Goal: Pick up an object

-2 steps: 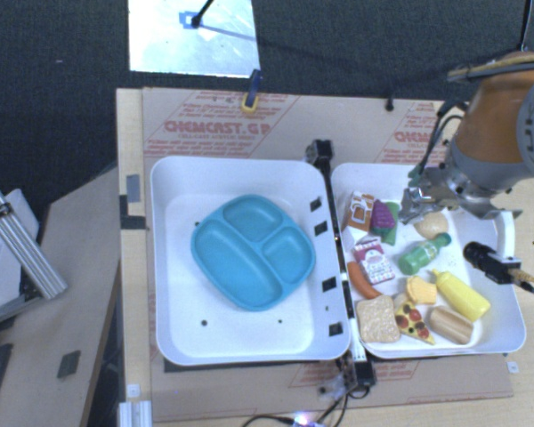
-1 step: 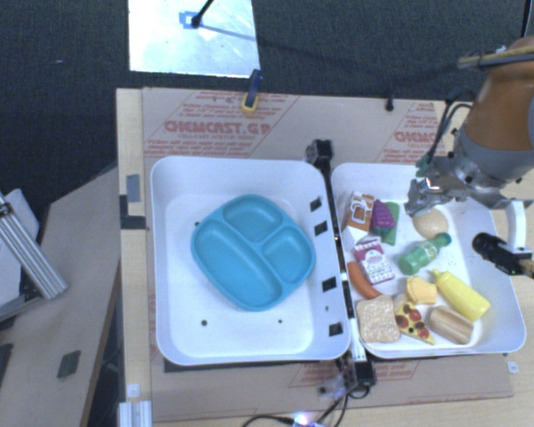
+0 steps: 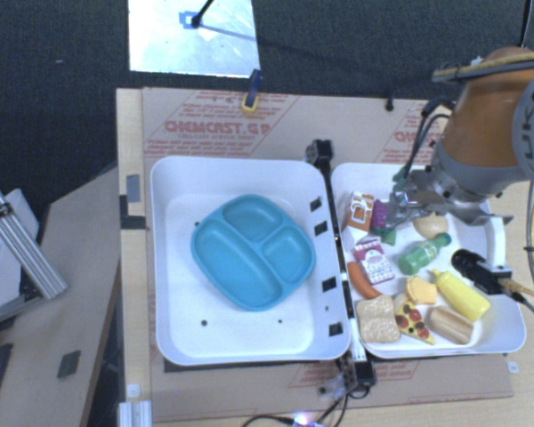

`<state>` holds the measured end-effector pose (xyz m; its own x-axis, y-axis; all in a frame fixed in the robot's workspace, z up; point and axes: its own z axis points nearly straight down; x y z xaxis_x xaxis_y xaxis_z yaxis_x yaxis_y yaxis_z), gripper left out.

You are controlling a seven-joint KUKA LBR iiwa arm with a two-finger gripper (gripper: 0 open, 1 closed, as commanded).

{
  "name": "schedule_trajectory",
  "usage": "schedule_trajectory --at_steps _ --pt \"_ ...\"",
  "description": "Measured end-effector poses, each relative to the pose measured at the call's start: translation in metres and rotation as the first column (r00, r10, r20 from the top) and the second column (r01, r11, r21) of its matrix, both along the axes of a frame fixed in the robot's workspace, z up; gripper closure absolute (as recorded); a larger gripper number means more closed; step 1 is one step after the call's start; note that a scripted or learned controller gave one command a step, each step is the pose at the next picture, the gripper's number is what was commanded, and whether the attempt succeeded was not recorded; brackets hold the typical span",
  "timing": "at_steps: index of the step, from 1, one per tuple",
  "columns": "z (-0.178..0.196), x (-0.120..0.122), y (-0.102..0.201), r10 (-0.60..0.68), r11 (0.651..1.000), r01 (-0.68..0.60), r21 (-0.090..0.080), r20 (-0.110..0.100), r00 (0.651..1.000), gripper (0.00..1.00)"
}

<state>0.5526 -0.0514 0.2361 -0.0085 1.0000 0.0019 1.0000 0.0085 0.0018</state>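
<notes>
The gripper (image 3: 400, 203) hangs low inside the right bin (image 3: 514, 327), up and to the view's left of the green bottle (image 3: 423, 254). Its tip is crowded by wrist hardware, so I cannot tell whether it is open or closed. A purple item (image 3: 380, 213) lies right at that tip, further left of the green bottle than the gripper. It may be touching the gripper, but no grip on it is visible.

Other things pack in close. An orange-and-white carton (image 3: 360, 210) stands up and left of the green bottle, just past the purple item. A pale rounded piece (image 3: 430, 225) lies just above the green bottle, under the wrist. A pink-and-white carton (image 3: 372, 261) sits just left of the green bottle, with an orange sausage (image 3: 360, 280) below it.

A yellow cheese wedge (image 3: 420, 289) lies just below the green bottle and a yellow mustard bottle (image 3: 460, 294) down to its right. Further below the green bottle sit a slice of toast (image 3: 376, 320), a pizza slice (image 3: 411, 318) and a bun (image 3: 451, 325).

The arm (image 3: 494, 132) looms up and right of the green bottle. Well to the green bottle's left, the left bin (image 3: 173, 238) holds a blue tray (image 3: 252, 250).
</notes>
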Motion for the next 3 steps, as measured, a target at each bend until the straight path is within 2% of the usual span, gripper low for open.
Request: schedule_trajectory --at_steps 1,2,3 --pt "-0.016 -0.035 0.040 -0.001 1.000 0.001 0.000 -0.003 1.000 1.00" --pt "-0.011 -0.035 0.064 -0.001 1.000 0.001 0.000 0.000 1.000 1.00" --pt "-0.021 -0.042 0.067 -0.006 1.000 0.006 -0.001 -0.002 1.000 1.00"
